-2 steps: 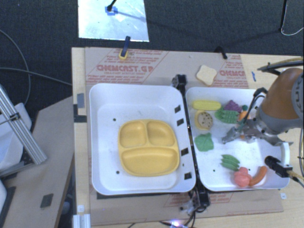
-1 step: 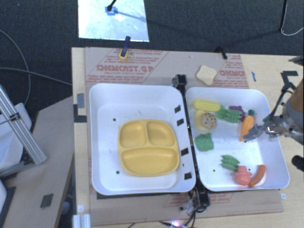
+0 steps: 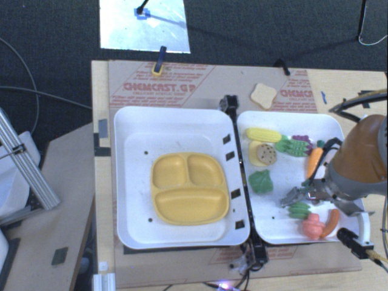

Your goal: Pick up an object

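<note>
While the gripper point(image 3: 295, 197) is lowered into the right bin point(image 3: 276, 226) over a small green toy point(image 3: 299, 210), the approach is judged underway; jaws' state cannot be told; descent and closing are needed.

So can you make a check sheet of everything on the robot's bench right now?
Surface: brown bench with two white bins, left bin and right bin.
Job's things: in the right bin, corn, round cracker, leafy green, grapes, carrot, small green piece, pink toy, sausage.
Clutter: yellow divided plate in the left bin; bread slice and yellow-blue clip on the bench.
Grippers: gripper low over the right bin, beside the small green piece.
Cables: black cables on the floor at left.
Surroundings: dark carpet, shiny sheet, metal frame.
</note>
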Motion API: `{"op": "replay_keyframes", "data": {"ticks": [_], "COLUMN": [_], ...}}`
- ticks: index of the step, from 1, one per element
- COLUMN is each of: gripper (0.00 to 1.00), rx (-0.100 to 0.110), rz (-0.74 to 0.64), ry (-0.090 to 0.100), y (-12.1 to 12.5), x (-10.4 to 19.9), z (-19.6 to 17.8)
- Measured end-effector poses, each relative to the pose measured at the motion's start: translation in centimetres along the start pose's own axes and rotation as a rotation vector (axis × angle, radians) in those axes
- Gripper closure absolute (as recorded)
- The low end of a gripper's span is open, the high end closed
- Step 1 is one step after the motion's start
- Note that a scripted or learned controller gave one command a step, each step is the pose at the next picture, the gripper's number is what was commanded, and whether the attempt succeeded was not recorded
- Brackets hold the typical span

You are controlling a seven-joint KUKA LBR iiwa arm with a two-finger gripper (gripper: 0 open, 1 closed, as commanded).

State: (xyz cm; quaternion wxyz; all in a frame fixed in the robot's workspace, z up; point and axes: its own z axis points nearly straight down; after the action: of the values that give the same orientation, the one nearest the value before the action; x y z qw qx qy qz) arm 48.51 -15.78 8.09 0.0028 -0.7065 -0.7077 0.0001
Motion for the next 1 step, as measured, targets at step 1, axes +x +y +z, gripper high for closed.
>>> {"op": "replay_keyframes", "data": {"ticks": [1], "gripper": [0.00], "rx": [-0.012], "rz": [-0.002], "ry": [-0.008], "y": [6.04], "x": [-4.69], "z": [-0.52]}}
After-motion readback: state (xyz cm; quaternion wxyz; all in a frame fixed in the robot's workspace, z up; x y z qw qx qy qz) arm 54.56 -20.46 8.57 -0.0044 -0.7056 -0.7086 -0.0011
